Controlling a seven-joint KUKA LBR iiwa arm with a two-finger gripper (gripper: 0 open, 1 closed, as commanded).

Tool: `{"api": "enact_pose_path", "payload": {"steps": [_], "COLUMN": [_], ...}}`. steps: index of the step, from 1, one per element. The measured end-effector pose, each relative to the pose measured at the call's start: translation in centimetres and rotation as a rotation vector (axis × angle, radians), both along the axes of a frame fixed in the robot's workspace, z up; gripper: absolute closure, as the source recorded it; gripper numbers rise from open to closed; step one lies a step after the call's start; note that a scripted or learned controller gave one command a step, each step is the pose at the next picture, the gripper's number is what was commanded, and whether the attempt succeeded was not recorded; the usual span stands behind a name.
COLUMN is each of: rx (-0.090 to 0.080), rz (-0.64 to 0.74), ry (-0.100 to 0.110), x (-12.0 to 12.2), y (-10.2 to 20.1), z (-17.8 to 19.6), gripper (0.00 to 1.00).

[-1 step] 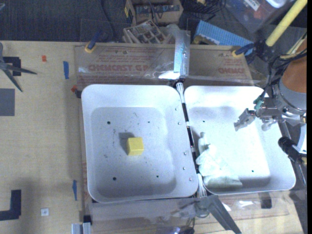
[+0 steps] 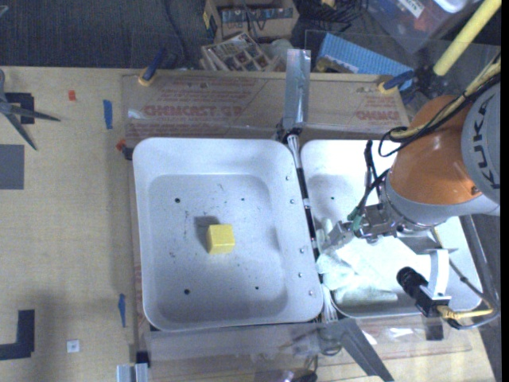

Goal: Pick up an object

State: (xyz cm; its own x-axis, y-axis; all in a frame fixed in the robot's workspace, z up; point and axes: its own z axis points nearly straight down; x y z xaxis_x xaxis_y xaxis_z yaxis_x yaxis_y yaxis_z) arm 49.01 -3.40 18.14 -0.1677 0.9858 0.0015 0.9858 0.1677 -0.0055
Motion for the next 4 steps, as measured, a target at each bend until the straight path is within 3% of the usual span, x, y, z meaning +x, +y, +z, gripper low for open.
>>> {"api": "enact_pose_path", "payload": {"steps": [1,2,3,4], "rx": [-0.002,-0.004,-0.007,-0.009], "rz": [-0.008,-0.253,-0.601,-0.941], "ry": [0.000,-0.004,-0.002,-0.003], "x": [0.1,-0.9,-1.0,-0.3], "y": [-0.3,4.9,9.8,17.4], "z": [0.7,6.7,7.0,10.5], "gripper": [1.00,1.00,1.00,1.00]}}
